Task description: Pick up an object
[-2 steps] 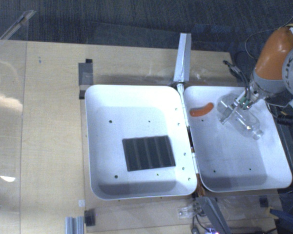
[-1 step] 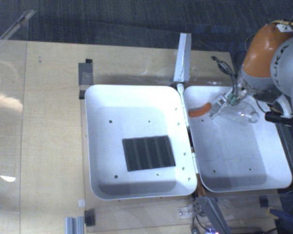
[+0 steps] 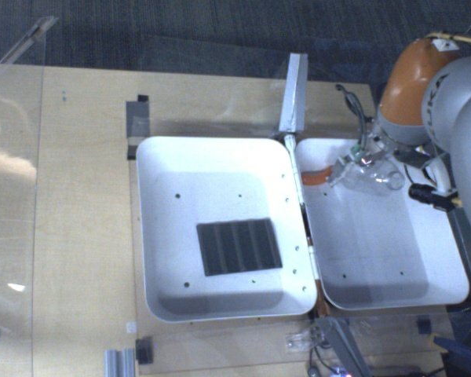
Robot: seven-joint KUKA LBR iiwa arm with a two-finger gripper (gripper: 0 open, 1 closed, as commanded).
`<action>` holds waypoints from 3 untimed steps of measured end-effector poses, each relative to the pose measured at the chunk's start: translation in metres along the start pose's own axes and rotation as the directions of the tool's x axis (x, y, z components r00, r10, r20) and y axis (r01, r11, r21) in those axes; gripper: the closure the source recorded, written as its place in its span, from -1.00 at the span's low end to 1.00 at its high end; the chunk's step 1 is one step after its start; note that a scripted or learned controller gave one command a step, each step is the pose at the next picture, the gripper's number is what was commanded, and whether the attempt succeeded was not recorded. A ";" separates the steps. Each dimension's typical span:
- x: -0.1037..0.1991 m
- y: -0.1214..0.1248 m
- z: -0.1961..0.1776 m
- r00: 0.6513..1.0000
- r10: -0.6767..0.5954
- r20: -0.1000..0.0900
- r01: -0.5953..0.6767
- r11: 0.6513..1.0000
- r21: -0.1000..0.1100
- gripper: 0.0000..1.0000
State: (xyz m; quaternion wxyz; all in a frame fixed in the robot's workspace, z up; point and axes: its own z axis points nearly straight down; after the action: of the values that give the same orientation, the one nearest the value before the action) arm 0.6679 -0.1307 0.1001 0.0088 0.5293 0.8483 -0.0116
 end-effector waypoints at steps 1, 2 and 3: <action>0.003 0.000 0.000 0.998 -0.063 0.005 0.063 0.998 0.006 -1.00; -0.031 -0.012 -0.079 0.994 -0.110 -0.018 0.109 0.994 -0.021 -1.00; -0.012 -0.001 -0.033 0.991 -0.136 -0.008 0.136 0.990 -0.021 -1.00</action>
State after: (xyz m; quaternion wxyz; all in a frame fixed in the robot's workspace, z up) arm 0.6724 -0.1411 0.1335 0.0094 0.4701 0.8826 -0.0009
